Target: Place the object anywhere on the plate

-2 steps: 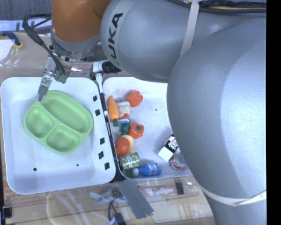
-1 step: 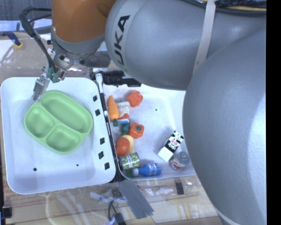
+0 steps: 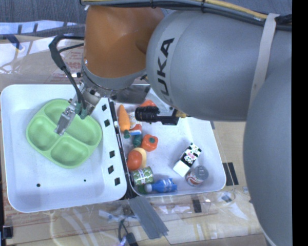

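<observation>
1. The hand (image 3: 66, 121) sits over the green plate (image 3: 46, 137) in the left bin (image 3: 20, 188); its finger state cannot be told.
2. The carrot (image 3: 123, 118) and other objects lie in the right bin (image 3: 210, 158).

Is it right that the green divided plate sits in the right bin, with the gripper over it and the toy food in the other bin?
Not quite: the camera view shows the green divided plate in the left bin. The gripper is over it, and the toy food lies in the right bin.
</observation>
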`<state>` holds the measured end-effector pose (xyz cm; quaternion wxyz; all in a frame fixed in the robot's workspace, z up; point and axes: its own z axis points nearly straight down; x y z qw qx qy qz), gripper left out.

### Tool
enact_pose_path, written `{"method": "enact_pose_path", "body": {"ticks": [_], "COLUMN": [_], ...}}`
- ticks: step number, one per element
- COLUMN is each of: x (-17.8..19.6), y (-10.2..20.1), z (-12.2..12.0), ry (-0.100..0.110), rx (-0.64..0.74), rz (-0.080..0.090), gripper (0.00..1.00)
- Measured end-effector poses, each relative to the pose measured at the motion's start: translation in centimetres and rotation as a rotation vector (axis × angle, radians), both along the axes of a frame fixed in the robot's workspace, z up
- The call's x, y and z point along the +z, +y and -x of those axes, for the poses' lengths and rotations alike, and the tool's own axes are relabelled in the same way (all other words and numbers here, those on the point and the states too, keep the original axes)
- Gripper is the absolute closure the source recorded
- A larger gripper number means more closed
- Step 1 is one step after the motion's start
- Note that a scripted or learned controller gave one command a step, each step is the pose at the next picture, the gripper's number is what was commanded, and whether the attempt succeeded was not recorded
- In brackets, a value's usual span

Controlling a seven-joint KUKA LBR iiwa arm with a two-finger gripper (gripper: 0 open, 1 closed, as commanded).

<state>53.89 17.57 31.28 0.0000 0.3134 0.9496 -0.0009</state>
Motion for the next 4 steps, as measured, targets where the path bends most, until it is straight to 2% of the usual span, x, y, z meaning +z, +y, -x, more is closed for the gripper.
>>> {"method": "enact_pose_path", "body": {"ticks": [1, 2, 3, 4], "x": [-1.5, 1.9, -14.5, -20.6], "y": [4.3, 3.6, 2.8, 2.4], "z": [2.6, 3.6, -6.8, -1.2], "ry": [0.001, -0.002, 0.009, -0.013], "rx": [-0.105, -0.202, -0.211, -0.287], "rz": [0.0, -0.001, 0.005, -0.009], "gripper": [0.0, 0.0, 0.0, 0.0]}}
